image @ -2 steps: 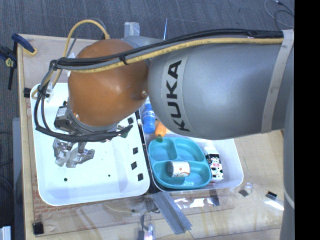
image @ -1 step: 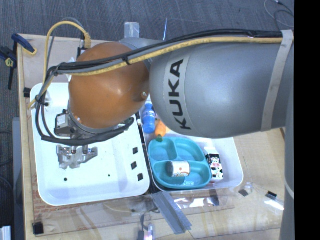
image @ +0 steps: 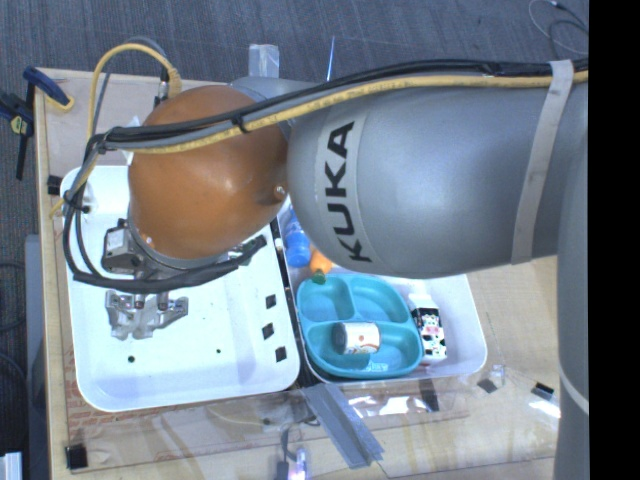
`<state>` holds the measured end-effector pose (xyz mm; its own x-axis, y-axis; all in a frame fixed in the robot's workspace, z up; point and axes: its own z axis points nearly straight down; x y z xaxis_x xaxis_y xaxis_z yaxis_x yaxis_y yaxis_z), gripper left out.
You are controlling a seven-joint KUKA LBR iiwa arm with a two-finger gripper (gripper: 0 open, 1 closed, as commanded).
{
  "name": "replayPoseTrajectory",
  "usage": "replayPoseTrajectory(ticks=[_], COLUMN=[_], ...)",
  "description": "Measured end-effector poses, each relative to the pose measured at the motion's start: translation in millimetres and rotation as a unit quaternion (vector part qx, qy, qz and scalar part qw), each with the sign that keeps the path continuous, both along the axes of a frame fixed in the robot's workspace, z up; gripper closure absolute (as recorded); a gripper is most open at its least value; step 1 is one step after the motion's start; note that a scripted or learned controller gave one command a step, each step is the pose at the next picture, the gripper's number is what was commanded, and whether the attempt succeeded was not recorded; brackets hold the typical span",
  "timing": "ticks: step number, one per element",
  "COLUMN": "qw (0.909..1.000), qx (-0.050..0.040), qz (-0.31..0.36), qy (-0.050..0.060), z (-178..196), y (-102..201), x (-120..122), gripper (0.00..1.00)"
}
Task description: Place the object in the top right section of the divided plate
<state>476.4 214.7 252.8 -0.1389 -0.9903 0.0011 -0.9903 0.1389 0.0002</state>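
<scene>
Over the left bin (image: 180, 368), my gripper (image: 145, 313) hangs low near the white floor, below my orange wrist band (image: 200, 173). I cannot tell its state, and I see nothing held in it.

In the right bin (image: 465, 353) sits the blue divided plate (image: 360, 323), with 3 sections visible. A small pale cylindrical object (image: 358, 337), with a dark end facing left, lies in the plate's large near section. A small black-and-white patterned carton (image: 429, 333) stands just beside the plate's right rim, and a blue bottle (image: 297, 243) and an orange item (image: 320, 263) lie behind the plate, partly under my arm.

My judgement: the object is not yet in the top right section. To do this step well, I should cross to the right bin, come down straight over the cylinder, close across its narrow width, lift clear of the divider, and release low so it cannot roll.
</scene>
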Motion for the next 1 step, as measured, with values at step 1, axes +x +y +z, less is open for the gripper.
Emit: replayPoseTrajectory(ticks=[1], qw=[0.9999], qx=[-0.0003], qz=[-0.011], qy=[0.0], z=[-6.7], y=[-1.9], x=[0.2], gripper=[1.0])
